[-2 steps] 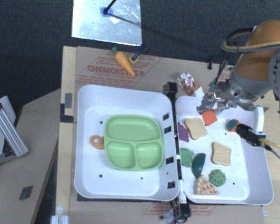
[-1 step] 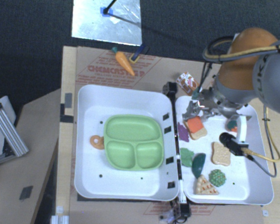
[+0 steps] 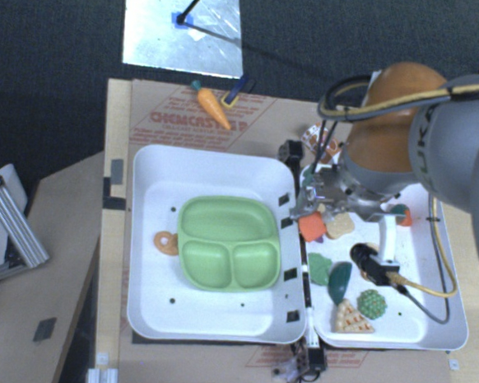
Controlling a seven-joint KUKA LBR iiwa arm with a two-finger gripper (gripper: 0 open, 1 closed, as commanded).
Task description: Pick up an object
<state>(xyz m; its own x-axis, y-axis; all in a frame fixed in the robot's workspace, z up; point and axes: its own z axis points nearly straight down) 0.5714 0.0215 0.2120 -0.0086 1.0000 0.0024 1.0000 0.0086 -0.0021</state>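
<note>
Currently the pincer [image 3: 315,197] hangs low over the upper left corner of the right bin [image 3: 440,322], close to the wall it shares with the left bin [image 3: 150,221]. The wrist housing covers its working end, so whether it is open or closed cannot be told. Nothing can be seen gripped in it.

The likeliest target is the orange-red piece [image 3: 311,227]. It lies on the bin floor just below the pincer in the picture and just beside the dividing wall. A tan biscuit [image 3: 340,226] lies close against its right side (the gap, if any, is too small to judge).

Recommended procedure, as a judgement:

1. Centre the pincer over the orange-red piece, not over the seam between it and the biscuit.
2. Align the closing line parallel to the wall, so that the wall does not block the descent.
3. Descend straight and close only near the floor. The piece looks flat, and a high grasp would probably slip off.
4. Lift vertically and check that the piece rises alone.

Should this corner prove too cramped, the pizza slice [image 3: 351,318] and the knobbly green ball [image 3: 371,303] lie lower in the same bin with more free floor around them. The green plate [image 3: 223,243] in the left bin is well apart from the pincer.
</note>
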